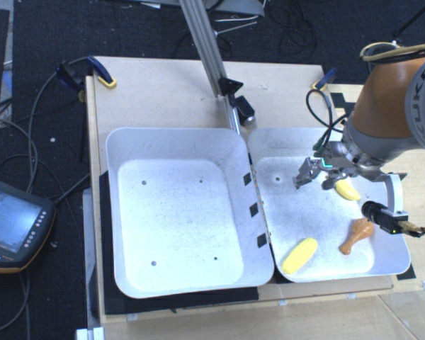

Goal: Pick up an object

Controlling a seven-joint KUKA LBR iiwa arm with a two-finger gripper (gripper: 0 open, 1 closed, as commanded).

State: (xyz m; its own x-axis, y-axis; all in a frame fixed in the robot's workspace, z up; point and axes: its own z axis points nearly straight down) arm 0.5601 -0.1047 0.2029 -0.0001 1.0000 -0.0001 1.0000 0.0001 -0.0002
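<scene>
We see the tool (308,172) over the right bin (283,154), near its far edge; we cannot tell its state. A yellow piece (347,190) lies just beside it, another yellow piece (299,255) and a brown one (356,236) sit near the front edge.

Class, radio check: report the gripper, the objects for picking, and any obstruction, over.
Gripper low over right-hand white bin, nothing seen between fingers. Small yellow banana-shaped piece beside wrist. Yellow oblong block and orange-brown pin-shaped piece lie apart, unobstructed.

Single fixed camera overhead, slanted down on both bins (120,147).
</scene>
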